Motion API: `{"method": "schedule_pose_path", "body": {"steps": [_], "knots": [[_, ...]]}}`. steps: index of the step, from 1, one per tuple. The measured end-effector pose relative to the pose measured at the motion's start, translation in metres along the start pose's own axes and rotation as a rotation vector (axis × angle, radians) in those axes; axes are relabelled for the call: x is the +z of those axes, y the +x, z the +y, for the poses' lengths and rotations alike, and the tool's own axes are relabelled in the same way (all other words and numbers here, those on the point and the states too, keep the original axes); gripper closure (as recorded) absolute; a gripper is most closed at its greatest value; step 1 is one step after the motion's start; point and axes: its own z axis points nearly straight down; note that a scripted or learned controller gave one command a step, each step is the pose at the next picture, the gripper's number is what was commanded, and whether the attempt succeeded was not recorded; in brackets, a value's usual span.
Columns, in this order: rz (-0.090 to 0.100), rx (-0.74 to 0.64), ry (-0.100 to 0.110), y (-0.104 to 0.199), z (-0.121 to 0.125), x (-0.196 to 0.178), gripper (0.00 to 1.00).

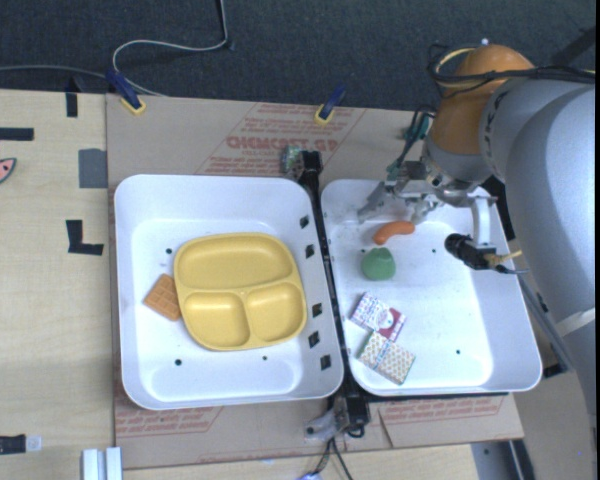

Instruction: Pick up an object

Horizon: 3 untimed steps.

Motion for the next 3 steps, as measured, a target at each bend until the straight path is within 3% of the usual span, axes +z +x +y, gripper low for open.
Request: {"method": "schedule_pose_path", "body": {"steps": [1, 3], "knots": [[-0.002, -0.002, -0.001, 0.0, 0.001, -0.01, 1.0], [-0.002, -0.004, 0.0, 0.001, 0.001, -0.029, 1.0]]}}
